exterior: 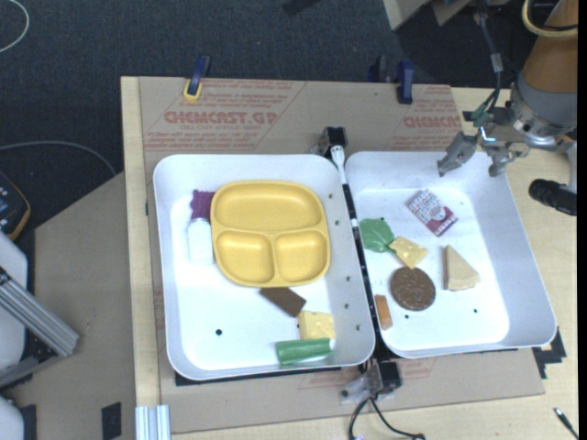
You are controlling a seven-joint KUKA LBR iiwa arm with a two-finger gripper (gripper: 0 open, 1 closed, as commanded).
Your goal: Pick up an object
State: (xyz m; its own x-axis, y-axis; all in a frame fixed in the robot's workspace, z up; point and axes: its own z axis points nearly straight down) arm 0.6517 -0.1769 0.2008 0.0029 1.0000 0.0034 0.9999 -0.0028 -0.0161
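Approach step: pincer (477, 157) spread apart, holding nothing, at 1 o'clock of right bin (523, 264). Next: descend toward red packet (431, 212).

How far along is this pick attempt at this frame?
Early stage. Done: nothing looks picked; the red-and-white packet, green piece, brown cookie and cheese wedge all lie on the right bin floor. In hand: the gripper hangs open over the bin's far edge with nothing between its fingers. Left: choosing an item, descending, closing and lifting.
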